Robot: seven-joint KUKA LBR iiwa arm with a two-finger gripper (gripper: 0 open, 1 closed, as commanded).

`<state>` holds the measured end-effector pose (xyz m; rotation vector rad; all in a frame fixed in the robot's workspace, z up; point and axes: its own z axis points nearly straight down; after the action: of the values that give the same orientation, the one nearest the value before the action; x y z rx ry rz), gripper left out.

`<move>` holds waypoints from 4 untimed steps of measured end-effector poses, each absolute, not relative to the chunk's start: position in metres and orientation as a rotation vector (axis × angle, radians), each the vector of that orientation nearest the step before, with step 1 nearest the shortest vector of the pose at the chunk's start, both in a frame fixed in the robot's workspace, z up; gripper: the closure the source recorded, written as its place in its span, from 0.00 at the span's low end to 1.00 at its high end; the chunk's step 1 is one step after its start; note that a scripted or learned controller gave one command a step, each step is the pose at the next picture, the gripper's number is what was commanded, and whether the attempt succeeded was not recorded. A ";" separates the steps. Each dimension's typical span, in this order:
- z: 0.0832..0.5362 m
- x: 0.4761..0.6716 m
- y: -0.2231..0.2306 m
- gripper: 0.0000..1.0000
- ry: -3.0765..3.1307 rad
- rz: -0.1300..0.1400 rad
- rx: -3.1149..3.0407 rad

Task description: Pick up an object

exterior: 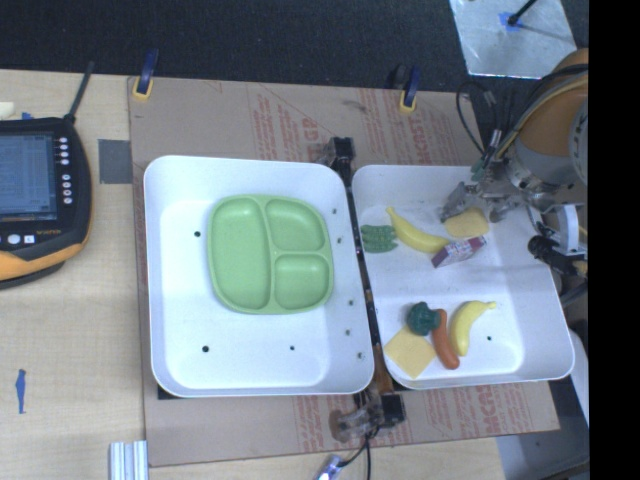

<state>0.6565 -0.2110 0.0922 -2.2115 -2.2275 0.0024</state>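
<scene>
We see the arm [560,118] reaching in from the right of the view, its grey body and orange band bent over the far right corner of the right bin [540,368]. The wrist points down and toward the left, so that the gripper [478,200] sits low over the upper part of that bin. Its dark fingers look splayed to either side, but at this size we cannot tell how far apart they stand, nor whether anything lies between them. The gripper is just above, perhaps touching, a pale yellow wedge [467,225] that lies on the bin floor; we cannot tell which.

Just beside that wedge, to the left, lies a yellow banana [413,232], and below it a small dark red wrapped bar [458,252]. A green leafy piece [378,238] rests by the bin's left wall. Nearer the front of the bin we see a cluster: a dark green broccoli piece [422,318], an orange carrot [444,348] touching it, a second banana [467,324] just to the right, and a flat yellow cheese slice [410,353] under the carrot's end.

The left bin [170,268] holds a light green divided plate [270,253] with three compartments, lying flat near its middle. Both bins stand side by side on a brown cardboard sheet [250,118] on the worktop [70,338], and a teach pendant [35,198] with a lit screen rests at the far left.
</scene>
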 end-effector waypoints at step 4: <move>0.092 0.657 -0.211 0.00 -2.226 0.002 -2.215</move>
<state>0.6567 -0.2110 0.0925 -2.2149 -2.2260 0.0017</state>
